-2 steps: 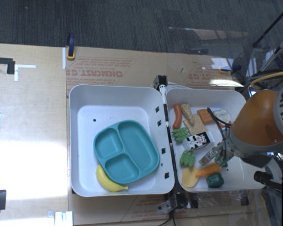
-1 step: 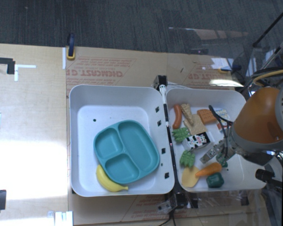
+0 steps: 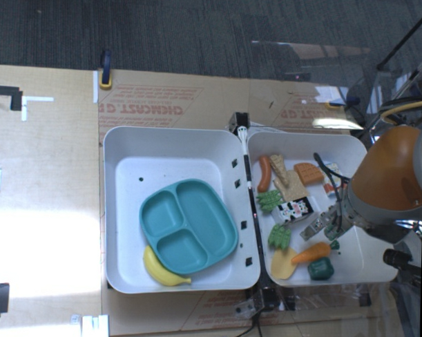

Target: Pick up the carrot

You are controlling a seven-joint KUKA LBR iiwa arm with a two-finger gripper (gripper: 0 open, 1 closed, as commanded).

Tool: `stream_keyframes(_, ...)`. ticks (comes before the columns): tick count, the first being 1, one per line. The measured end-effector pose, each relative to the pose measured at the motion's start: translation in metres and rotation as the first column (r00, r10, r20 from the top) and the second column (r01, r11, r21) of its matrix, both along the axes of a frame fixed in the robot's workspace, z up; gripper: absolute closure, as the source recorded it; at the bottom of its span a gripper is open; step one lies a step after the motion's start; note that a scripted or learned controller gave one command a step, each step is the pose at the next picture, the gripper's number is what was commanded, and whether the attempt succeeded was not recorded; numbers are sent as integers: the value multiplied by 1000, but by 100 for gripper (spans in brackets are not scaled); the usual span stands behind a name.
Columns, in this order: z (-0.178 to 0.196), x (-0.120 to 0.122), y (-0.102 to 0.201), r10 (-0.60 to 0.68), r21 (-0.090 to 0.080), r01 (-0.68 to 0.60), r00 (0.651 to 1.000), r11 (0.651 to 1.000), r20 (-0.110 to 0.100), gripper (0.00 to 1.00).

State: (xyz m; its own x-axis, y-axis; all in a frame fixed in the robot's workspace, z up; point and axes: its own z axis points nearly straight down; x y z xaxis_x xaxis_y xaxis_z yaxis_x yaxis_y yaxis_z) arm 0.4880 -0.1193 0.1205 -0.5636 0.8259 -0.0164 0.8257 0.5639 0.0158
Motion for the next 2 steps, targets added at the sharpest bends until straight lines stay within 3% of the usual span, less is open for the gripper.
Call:
stream_keyframes(1, 0, 0, 0, 0, 0, 0, 1000, 1000, 0, 0)
stream_keyframes(2, -28, -10, 6, -194, 5, 194, 981, 981, -22, 0)
